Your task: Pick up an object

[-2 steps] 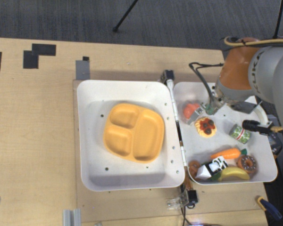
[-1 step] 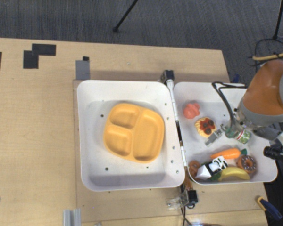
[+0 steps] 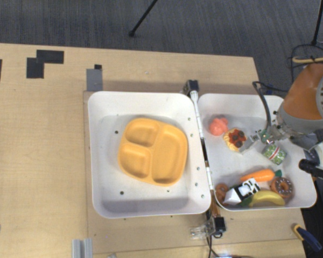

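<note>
Just beside the gripper [image 3: 269, 137], toward the right bin's lower rim: a small green-and-white patterned can [image 3: 274, 153], lying tilted, long axis diagonal. Cannot tell the gripper's state. Bare white bin floor [image 3: 231, 168] left of the can; orange toy carrot [image 3: 257, 176] below it, lying roughly crosswise. Yellow divided plate [image 3: 152, 150] well apart, left bin.

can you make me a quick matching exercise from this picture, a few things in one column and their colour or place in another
Things:
1. divided plate
2. carrot
3. banana
4. pink toy

Descriptions:
A. near the top of the right bin
B. yellow, at the right bin's bottom edge
C. lying in the left bin
D. orange, just above the doughnut

Pairs: 1-C, 2-D, 3-B, 4-A
</note>
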{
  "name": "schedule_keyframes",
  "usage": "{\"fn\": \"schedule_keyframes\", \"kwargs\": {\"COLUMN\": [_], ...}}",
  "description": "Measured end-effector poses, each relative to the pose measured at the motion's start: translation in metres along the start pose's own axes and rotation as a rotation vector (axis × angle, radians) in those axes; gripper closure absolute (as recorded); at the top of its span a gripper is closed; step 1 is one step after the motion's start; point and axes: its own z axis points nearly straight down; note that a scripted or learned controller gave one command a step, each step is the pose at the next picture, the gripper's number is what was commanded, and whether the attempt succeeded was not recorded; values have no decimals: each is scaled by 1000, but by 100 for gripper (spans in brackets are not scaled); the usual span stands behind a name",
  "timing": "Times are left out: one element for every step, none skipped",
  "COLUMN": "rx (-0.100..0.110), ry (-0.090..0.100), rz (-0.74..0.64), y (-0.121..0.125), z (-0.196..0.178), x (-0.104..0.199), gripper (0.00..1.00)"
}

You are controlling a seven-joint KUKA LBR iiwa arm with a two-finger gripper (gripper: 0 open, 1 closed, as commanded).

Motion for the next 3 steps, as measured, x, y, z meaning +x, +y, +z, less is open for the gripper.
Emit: {"fn": "schedule_keyframes", "kwargs": {"rx": [-4,-3,-1], "ry": [-6,-9,-4], "rz": [-328,-682,-882], "y": [-37,-6,63], "z": [-1,-2,1], "x": [-10,20,-35], "gripper": [0,0,0]}}
